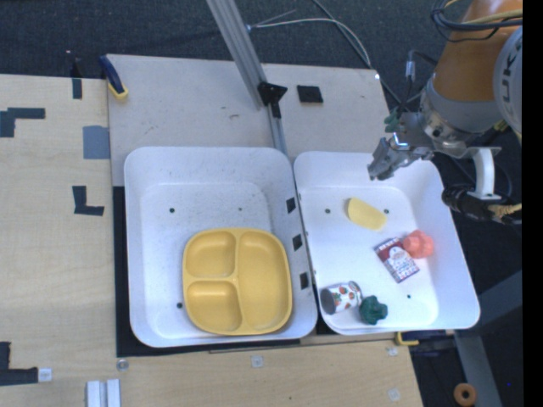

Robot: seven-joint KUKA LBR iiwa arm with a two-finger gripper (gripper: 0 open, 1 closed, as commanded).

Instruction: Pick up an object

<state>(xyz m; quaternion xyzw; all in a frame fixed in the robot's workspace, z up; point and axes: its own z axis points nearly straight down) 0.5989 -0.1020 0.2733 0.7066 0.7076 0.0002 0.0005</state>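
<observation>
My gripper (pixel 382 164) hangs over the back of the right bin (pixel 339 176), above and a little behind a yellow lump (pixel 366 214). Nothing shows between its dark fingers, and it looks raised off the bin floor. Further forward in the same bin lie a red packet (pixel 397 259), a pinkish-red soft piece (pixel 417 244) touching it, a small white can with a printed label (pixel 340 297) and a green object (pixel 372 310) next to the can.
The left bin (pixel 153 185) holds a yellow divided plate (pixel 237 280) toward its front. A slanted metal post (pixel 242 41) rises behind the bins. Cables run along the back, and the arm's orange band (pixel 479 53) fills the upper right.
</observation>
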